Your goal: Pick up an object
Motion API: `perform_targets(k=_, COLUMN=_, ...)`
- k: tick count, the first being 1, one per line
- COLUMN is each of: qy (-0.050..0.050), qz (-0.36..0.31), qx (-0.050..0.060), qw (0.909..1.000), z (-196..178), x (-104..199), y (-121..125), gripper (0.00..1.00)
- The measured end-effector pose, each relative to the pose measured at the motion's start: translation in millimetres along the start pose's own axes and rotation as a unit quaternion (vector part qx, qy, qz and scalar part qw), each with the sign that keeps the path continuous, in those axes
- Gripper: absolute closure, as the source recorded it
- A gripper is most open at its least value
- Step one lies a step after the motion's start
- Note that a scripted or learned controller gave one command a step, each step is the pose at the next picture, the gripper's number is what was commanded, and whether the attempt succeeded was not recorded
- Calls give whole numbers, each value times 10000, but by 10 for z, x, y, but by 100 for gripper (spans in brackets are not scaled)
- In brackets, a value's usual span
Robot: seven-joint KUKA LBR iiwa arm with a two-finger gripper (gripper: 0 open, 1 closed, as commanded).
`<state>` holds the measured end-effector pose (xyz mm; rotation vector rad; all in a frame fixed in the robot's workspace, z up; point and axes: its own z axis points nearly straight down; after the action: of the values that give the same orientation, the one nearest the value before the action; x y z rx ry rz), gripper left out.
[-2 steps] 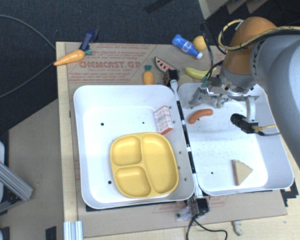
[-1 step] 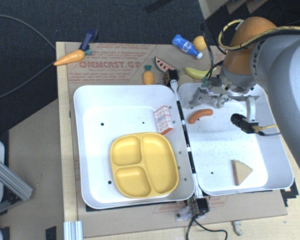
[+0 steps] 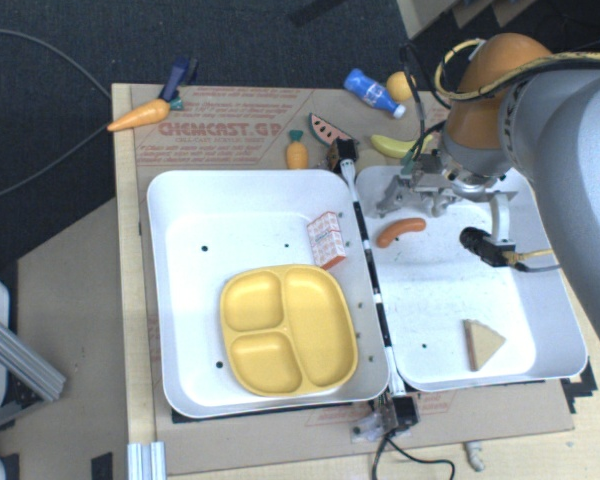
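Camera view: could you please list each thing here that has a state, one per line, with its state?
Yellow plate: right way up in the left bin, nothing in its compartments.
Small carton: lying flat, beside the plate.
Sausage: lying in the right bin, just below the tool.
Wedge: lying flat, apart from the sausage.
Carrot: on the bench, outside the bins.

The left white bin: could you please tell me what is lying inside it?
The left white bin holds a yellow three-compartment plastic plate and a small red-and-white carton near its right wall. The plate covers the floor beneath it, so anything underneath is hidden.
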<state>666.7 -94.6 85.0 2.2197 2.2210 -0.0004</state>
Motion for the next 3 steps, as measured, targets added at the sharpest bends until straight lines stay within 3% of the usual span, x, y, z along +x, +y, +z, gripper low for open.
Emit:
perform_targets(k=2, qy=1, qz=1, qx=2, qw=10000, z=-1, x=28, y=0, gripper=0)
perform_targets(k=3, qy=3, qz=5, qx=15, qw=10000, z=1, x=-50, y=-113, gripper=0)
